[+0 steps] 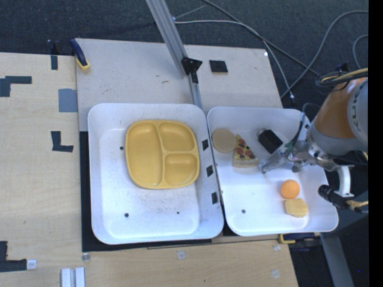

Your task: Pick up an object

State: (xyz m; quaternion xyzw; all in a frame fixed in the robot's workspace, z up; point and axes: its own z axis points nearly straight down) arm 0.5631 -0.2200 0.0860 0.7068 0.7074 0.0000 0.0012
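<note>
**Ana:** Progress check from the overhead camera: nothing lifted yet. The grey arm with the orange band reaches in from the right, and its two-finger gripper hangs low inside the right white bin.

**Ben:** Gripping anything?

**Ana:** No. The metal fingers look spread apart with only bare floor between them. The pizza-slice toy lies just to their left, the small black block just above.

**Ben:** Other candidates?

**Ana:** The round tan disc sits beside the pizza, the orange ball and yellow chunk nearer the front. The yellow divided plate lies alone in the left white bin.

**Ben:** So what's left?

**Ana:** I'd say everything: closing on one item, then raising it.
</note>
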